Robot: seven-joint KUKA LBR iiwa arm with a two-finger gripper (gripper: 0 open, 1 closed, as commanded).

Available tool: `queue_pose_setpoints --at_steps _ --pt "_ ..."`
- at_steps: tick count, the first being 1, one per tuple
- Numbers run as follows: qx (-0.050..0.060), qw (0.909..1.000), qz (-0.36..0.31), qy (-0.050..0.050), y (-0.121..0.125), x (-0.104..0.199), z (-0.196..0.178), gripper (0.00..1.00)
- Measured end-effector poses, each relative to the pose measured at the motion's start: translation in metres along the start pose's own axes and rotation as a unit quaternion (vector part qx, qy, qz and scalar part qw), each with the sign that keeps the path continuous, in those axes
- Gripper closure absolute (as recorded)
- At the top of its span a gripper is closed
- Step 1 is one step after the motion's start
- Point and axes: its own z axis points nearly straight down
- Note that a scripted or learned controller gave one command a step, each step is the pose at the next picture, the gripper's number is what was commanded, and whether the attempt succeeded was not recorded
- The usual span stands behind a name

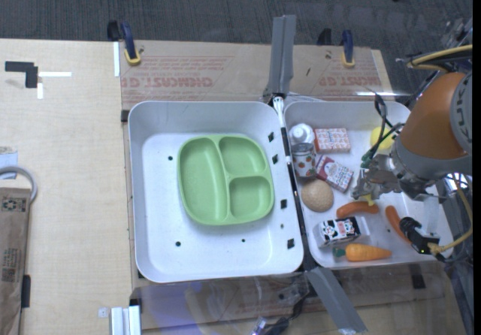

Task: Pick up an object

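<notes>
Several toy foods are crowded in the right bin (342, 261). The end effector (366, 189) is poised above an orange carrot (356, 208); its grip cannot be told. The carrot is judged light, rigid, slippery, best pinched across its middle.

Bench (68, 176) bears two white bins (146, 198) (side by side).

A pale green tray (225, 178) lies in a white bin (150, 198); carrots (362, 252) are orange.
</notes>
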Motion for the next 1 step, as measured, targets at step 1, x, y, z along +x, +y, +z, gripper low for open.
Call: queue_pose_setpoints --at_steps 1 --pt "-0.001 0.9991 -0.042 -0.001 0.0493 0.0705 -0.1492 1.0"
